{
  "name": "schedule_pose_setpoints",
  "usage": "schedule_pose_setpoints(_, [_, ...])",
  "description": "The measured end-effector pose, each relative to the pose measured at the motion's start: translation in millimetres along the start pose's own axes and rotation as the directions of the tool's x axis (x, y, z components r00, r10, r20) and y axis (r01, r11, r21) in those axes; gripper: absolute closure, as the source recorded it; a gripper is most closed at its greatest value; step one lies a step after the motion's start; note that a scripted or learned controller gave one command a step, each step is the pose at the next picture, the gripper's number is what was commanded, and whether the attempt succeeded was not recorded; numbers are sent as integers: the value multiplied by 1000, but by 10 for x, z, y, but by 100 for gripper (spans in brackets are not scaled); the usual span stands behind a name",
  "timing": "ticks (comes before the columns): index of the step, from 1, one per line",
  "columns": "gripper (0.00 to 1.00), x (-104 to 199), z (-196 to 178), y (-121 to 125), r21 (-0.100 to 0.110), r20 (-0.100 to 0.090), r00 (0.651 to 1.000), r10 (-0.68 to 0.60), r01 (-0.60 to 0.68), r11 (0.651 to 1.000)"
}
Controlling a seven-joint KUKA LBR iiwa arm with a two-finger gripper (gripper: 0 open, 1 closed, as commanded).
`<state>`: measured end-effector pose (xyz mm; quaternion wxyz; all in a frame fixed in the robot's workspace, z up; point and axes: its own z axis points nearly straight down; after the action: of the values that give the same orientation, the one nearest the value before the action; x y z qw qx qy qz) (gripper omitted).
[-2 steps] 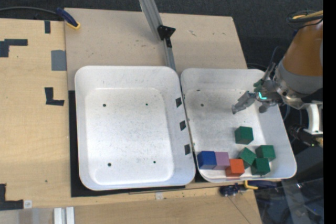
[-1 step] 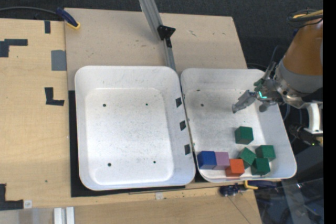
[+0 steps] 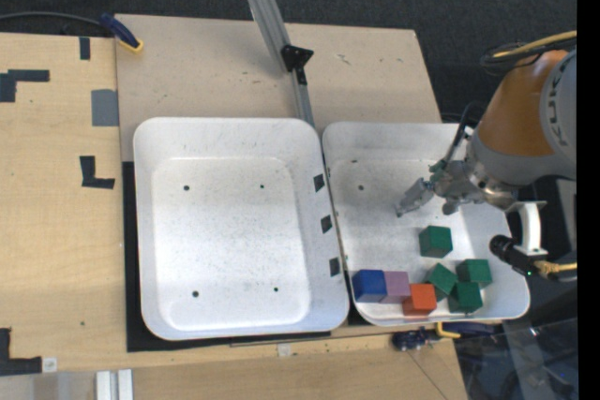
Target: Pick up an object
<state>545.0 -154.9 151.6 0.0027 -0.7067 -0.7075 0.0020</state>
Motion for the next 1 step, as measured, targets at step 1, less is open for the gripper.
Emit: schedule_pose_setpoints(1, [0,10,544,-14,0,0,1000,0,0,1000])
